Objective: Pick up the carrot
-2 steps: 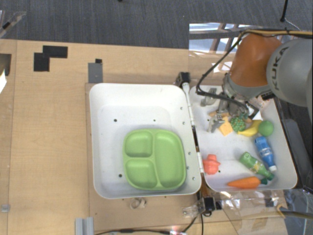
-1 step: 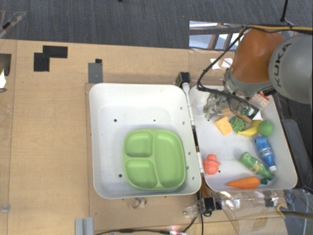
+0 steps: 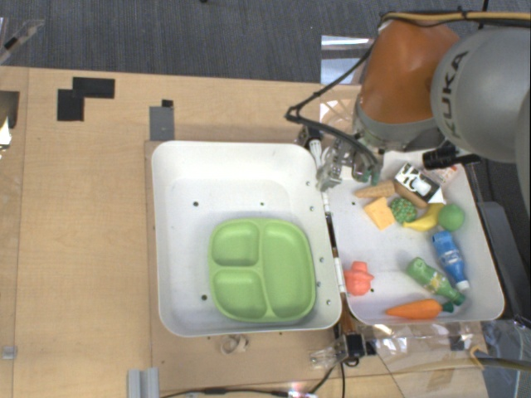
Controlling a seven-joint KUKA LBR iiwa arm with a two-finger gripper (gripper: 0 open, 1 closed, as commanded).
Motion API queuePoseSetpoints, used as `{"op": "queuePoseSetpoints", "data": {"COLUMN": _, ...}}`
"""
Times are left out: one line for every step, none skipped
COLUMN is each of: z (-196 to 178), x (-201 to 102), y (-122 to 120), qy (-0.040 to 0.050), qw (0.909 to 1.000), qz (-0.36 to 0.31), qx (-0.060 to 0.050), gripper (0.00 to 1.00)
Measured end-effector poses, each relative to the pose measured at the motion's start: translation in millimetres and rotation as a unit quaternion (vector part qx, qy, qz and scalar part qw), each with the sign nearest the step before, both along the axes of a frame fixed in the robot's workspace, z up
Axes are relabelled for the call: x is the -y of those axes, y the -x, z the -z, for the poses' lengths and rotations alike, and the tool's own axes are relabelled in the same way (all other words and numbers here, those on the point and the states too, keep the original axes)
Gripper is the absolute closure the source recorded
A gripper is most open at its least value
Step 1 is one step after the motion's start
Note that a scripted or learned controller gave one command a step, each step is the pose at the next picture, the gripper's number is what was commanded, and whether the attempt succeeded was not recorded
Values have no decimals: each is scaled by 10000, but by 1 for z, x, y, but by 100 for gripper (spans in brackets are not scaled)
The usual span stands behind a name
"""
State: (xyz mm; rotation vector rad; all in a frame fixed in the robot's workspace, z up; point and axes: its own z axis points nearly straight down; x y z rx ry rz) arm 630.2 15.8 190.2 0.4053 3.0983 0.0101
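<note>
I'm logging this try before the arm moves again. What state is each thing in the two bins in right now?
carrot: lying flat at the right bin's near edge, not held.
green tray: flat in the left bin, compartments bare.
blue bottle: lying on its side.
green bottle: lying on its side beside the blue one.
gripper: above the bins' shared wall, far from the carrot.

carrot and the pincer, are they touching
Apart. The camera view shows the carrot lying at the near edge of the right bin, while the pincer hangs over the bin's far left corner.
</note>
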Motion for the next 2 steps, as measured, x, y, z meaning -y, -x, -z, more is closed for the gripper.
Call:
{"op": "queuePoseSetpoints", "data": {"z": 2, "x": 3, "y": 1, "qy": 11, "qw": 10000, "qz": 18, "qx": -19, "gripper": 0}}
{"op": "queuePoseSetpoints", "data": {"z": 2, "x": 3, "y": 1, "qy": 11, "qw": 10000, "qz": 18, "qx": -20, "gripper": 0}}
